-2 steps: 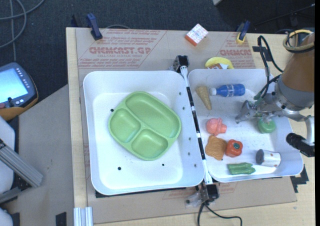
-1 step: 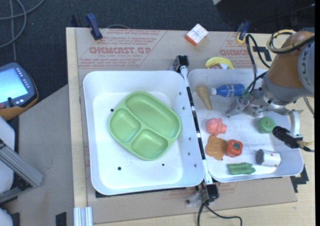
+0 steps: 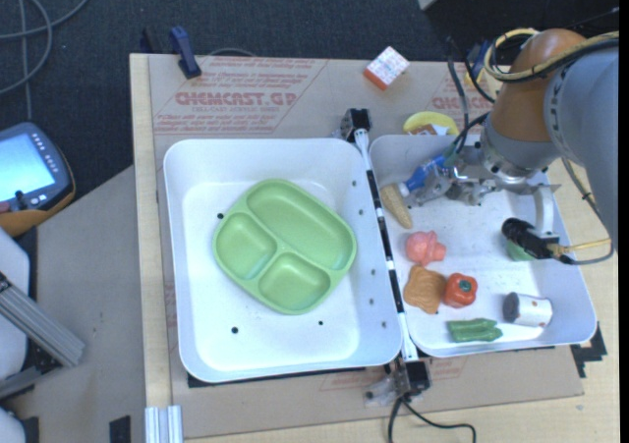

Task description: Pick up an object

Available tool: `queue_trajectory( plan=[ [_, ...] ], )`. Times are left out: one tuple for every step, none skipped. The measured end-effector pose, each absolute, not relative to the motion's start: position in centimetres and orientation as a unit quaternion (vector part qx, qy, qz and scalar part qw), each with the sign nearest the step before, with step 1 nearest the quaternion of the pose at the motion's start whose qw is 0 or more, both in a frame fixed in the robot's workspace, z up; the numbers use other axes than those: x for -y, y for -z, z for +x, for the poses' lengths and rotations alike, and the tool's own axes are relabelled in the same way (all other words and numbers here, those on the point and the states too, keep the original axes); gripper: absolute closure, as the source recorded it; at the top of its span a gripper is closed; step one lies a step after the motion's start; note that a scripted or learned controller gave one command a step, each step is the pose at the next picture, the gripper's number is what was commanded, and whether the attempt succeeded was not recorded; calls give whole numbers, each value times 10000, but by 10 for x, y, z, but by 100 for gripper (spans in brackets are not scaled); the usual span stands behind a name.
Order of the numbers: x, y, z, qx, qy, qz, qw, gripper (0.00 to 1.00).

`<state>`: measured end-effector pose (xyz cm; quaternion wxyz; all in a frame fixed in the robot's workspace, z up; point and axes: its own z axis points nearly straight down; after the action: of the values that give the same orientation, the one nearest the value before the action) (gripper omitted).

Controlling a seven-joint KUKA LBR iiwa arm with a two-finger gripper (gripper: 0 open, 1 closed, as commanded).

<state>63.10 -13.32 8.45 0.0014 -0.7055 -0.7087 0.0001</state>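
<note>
Toys lie in the right bin (image 3: 482,235), and the pink lump (image 3: 425,247) in the middle of them is my marker. My gripper (image 3: 460,183) hangs low behind the pink lump and a bit to its right, as the camera sees it. I cannot tell if my jaws are spread or pressed together. A blue and white thing (image 3: 428,176) sits just behind the pink lump, right beside my gripper, and I cannot tell if I am touching it. A tan stick (image 3: 396,204) lies behind the pink lump and to its left. Just in front of the pink lump is an orange-brown piece (image 3: 424,290), and a red tomato (image 3: 461,289) sits right beside that piece. Farther in front of the pink lump lies a green pod (image 3: 475,330). A white roll (image 3: 531,309) with a dark end lies to the front and right of the pink lump. Far left of the pink lump, in the left bin (image 3: 197,313), rests a green plate (image 3: 285,245) with three parts.
</note>
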Motion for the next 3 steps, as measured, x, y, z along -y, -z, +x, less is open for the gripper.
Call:
queue_trajectory(
  plan=[
    [105,-79,656,7024,-214,-7114,142,0],
    [110,-79,655,7021,-165,-7116,192,0],
    [143,-78,656,7035,-129,-7102,219,0]
  ],
)
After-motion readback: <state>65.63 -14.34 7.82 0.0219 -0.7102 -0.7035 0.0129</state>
